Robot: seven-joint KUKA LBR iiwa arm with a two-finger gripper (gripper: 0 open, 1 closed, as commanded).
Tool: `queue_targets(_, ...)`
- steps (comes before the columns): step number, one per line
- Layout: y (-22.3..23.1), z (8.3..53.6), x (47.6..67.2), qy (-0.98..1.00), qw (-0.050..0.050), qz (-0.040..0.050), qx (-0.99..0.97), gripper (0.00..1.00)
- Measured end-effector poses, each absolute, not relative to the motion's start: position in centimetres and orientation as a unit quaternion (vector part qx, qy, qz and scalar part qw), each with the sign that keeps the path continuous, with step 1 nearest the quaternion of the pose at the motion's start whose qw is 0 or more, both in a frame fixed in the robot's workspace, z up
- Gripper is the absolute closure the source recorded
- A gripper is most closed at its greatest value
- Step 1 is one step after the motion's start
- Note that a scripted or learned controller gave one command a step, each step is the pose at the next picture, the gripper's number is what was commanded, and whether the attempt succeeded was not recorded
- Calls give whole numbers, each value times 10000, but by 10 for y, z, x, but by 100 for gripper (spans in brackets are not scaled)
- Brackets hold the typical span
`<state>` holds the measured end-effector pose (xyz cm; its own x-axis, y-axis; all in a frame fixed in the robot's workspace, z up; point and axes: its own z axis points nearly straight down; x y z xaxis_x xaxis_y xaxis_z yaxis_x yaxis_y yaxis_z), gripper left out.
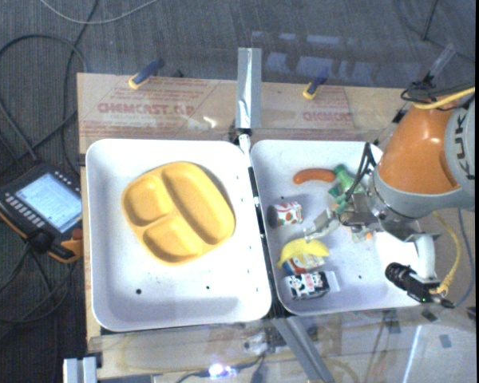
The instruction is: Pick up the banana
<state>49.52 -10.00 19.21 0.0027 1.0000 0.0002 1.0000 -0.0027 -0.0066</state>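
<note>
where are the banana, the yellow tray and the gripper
banana (304,252), camera view, middle of its yellow body
yellow tray (180,211), camera view, its central ridge
gripper (322,224), camera view, between its fingertips

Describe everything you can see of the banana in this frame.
The banana is a small yellow piece, plastic-looking, with a paler patch on its upper side. It lies flat on the floor of the right bin, toward the lower left part. The gripper is just above and to its right, its tip close to the banana's upper edge; contact cannot be confirmed. A small black-and-white carton sits right below it, nearly touching.
</note>
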Motion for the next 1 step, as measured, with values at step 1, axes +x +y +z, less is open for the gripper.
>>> queue_targets(1,-105,90,522,-7459,-69,-61,-6660,0)
